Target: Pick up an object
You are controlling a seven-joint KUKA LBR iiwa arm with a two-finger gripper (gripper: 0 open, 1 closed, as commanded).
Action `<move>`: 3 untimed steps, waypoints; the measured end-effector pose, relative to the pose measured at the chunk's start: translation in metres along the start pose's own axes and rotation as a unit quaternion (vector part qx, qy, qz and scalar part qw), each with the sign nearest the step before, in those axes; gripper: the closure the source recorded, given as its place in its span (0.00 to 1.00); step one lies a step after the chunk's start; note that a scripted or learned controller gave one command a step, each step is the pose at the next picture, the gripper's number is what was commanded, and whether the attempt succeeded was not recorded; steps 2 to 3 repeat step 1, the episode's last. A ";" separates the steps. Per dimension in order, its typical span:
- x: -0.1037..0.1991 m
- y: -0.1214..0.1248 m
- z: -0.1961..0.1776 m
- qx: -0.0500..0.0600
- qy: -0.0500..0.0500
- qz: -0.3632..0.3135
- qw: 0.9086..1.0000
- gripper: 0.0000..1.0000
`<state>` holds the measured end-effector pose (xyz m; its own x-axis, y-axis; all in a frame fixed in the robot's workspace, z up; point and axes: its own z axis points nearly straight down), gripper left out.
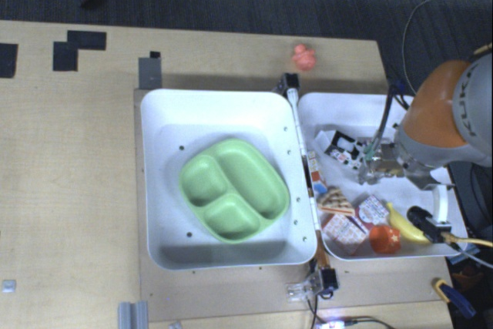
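The grey arm with its orange band (434, 113) reaches over the right-hand shallow white bin (312, 112), and its two-finger gripper (375, 166) hangs above the bin's middle; whether it is open or closed cannot be told, and nothing shows as held. Along that bin's near edge lie a yellow banana (407, 228), a red tomato-like ball (384, 240) and small printed packets (344, 229). The left-hand white bin (154, 166) carries a green three-compartment plate (233, 188) at its centre. Both bins sit on a pale wooden bench (69, 189); dark carpet lies beyond its far edge.
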<state>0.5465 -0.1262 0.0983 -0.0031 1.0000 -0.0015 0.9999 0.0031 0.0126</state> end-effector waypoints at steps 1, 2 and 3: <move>0.000 0.000 0.000 0.000 0.000 0.000 1.000 0.00; 0.000 0.000 0.000 0.000 0.000 0.000 1.000 0.00; 0.000 0.000 0.000 0.000 0.000 0.000 1.000 0.00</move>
